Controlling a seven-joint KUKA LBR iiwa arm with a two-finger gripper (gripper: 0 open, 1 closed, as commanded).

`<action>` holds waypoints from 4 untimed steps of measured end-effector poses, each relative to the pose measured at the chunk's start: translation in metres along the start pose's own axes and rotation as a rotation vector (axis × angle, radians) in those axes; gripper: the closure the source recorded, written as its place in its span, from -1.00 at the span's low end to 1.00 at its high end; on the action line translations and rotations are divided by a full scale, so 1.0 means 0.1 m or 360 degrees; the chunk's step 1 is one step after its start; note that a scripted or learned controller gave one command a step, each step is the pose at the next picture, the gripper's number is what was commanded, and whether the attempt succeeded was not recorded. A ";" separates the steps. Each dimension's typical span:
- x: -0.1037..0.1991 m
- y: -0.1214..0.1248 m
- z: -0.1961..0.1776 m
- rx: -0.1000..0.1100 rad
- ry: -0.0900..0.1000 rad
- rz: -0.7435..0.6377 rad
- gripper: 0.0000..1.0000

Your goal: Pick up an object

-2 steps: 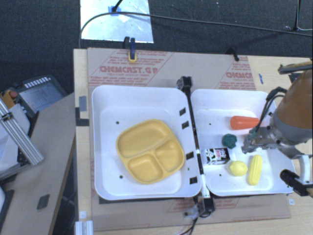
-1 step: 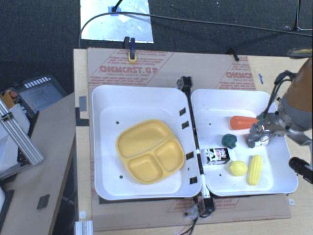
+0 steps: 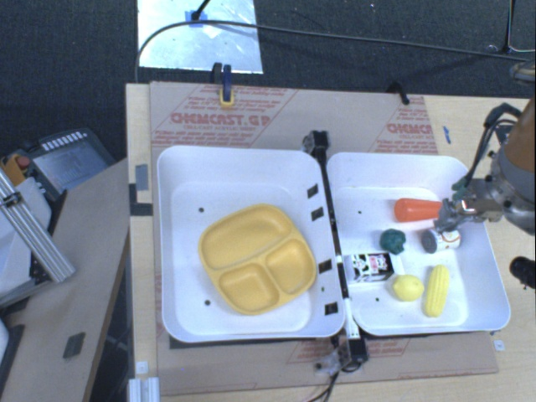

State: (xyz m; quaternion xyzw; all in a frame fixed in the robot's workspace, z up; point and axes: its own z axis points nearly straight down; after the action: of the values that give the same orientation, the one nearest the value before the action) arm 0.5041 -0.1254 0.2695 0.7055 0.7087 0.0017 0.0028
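Note:
The right bin (image 3: 481, 308) holds several small objects. An orange carrot (image 3: 416, 210) lies near its middle. Below it are a teal lump (image 3: 392, 241) and a small grey and white piece (image 3: 438, 241). A black and white carton (image 3: 369, 266) lies by the bin's left wall. A yellow lemon (image 3: 407, 288) and a corn cob (image 3: 435, 291) sit near the front. My gripper (image 3: 452, 214) hangs at the carrot's right end, just above the grey and white piece. Nothing shows as held.
The left bin (image 3: 180, 182) holds a yellow divided plate (image 3: 255, 258). A black clip strip (image 3: 328, 224) runs between the two bins. The arm (image 3: 515, 182) comes in over the right bin's right rim. Cardboard lies under both bins.

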 end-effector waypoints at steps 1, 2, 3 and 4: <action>0.47 0.26 -0.04 0.0003 0.0004 -0.0007 1.00; 0.96 0.56 0.15 0.0006 0.0004 -0.0007 1.00; 1.33 0.81 0.25 0.0005 0.0004 -0.0006 1.00; 1.73 1.05 0.23 0.0004 0.0005 -0.0006 1.00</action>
State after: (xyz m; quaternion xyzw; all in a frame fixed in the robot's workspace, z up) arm 0.6088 0.0483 0.2464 0.7041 0.7101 0.0020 0.0008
